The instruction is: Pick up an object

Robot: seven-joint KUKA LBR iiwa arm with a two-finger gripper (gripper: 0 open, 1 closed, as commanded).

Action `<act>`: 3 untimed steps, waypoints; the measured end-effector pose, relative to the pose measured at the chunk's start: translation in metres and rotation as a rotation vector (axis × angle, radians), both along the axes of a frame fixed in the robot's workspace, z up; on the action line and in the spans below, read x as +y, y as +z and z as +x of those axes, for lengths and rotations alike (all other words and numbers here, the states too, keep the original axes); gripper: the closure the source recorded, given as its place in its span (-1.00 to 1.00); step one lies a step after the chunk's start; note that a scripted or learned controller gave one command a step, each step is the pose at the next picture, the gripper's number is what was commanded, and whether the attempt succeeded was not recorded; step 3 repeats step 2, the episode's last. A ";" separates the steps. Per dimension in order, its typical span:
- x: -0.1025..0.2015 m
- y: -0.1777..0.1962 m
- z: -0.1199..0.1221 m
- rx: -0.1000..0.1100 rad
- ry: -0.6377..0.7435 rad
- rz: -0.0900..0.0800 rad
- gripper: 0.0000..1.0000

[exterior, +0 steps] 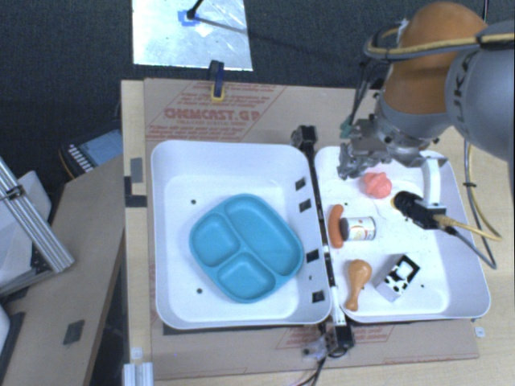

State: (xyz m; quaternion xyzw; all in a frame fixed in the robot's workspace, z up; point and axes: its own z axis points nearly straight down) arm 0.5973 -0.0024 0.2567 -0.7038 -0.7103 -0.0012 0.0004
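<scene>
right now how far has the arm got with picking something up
Done: the arm has reached into the right bin, and the gripper hangs over its far end, beside the pink object. In hand: nothing is seen held. Left: the grasp and lift. The pink object, hot dog, small can, drumstick and black-and-white block all lie on the bin floor. The blue tray sits in the left bin.
</scene>
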 end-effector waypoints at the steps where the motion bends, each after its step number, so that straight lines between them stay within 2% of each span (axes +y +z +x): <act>1: 0.046 -0.003 -0.030 0.002 0.000 0.000 1.00; 2: 0.095 -0.019 -0.042 0.002 0.000 0.000 1.00; 3: 0.095 -0.019 -0.042 0.002 0.000 0.000 1.00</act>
